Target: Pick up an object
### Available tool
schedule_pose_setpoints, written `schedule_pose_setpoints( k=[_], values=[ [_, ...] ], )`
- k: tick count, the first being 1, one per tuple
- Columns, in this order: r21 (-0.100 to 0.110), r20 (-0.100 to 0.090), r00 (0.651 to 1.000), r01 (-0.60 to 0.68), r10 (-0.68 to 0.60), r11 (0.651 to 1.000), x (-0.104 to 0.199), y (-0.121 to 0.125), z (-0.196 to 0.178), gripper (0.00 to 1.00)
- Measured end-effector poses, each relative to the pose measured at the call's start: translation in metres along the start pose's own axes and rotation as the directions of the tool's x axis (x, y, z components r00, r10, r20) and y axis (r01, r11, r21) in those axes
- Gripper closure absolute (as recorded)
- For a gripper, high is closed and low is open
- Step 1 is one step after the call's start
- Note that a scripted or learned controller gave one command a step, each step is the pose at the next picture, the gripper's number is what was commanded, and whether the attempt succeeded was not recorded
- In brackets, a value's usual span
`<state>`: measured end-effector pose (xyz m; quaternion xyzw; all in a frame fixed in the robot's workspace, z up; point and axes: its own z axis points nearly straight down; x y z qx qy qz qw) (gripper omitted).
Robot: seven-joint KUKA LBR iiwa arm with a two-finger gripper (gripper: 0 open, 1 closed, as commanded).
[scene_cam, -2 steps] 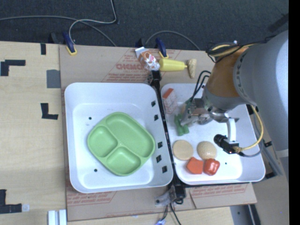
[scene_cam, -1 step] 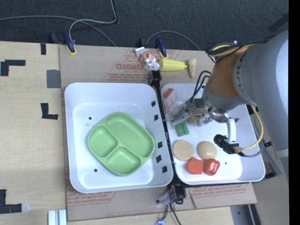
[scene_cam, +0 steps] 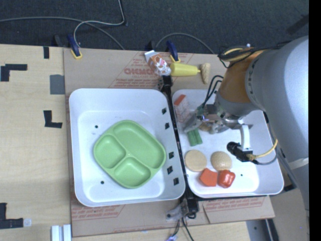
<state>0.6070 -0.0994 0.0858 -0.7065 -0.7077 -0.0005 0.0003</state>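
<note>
My gripper (scene_cam: 202, 119) is low in the right bin (scene_cam: 266, 185), near its left wall, with the grey arm and its orange band (scene_cam: 235, 82) reaching in from the right. A small green block (scene_cam: 194, 137) lies just below the gripper, very close to it. Two tan round pieces (scene_cam: 195, 160) (scene_cam: 221, 160) sit further toward the front. An orange-red block (scene_cam: 208, 177) and a red piece (scene_cam: 226, 178) lie side by side at the bin's front. A small orange item (scene_cam: 179, 99) rests at the back left of this bin.
The left bin (scene_cam: 80, 109) holds a green divided plate (scene_cam: 129, 153). Behind the bins on the cardboard lie a yellow item (scene_cam: 183, 70) and a small packet (scene_cam: 158, 62). A black clip strip (scene_cam: 173, 134) runs between the bins. Cables cross the dark floor behind.
</note>
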Motion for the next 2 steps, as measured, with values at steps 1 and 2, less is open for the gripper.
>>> schedule_pose_setpoints(
  k=[1,2],
  values=[
    [-0.002,0.003,1.0,0.001,-0.001,1.0,0.0,0.0,-0.01,1.0],
    [0.0,0.001,1.0,0.0,0.0,1.0,0.053,-0.007,-0.099,1.0]
  ],
)
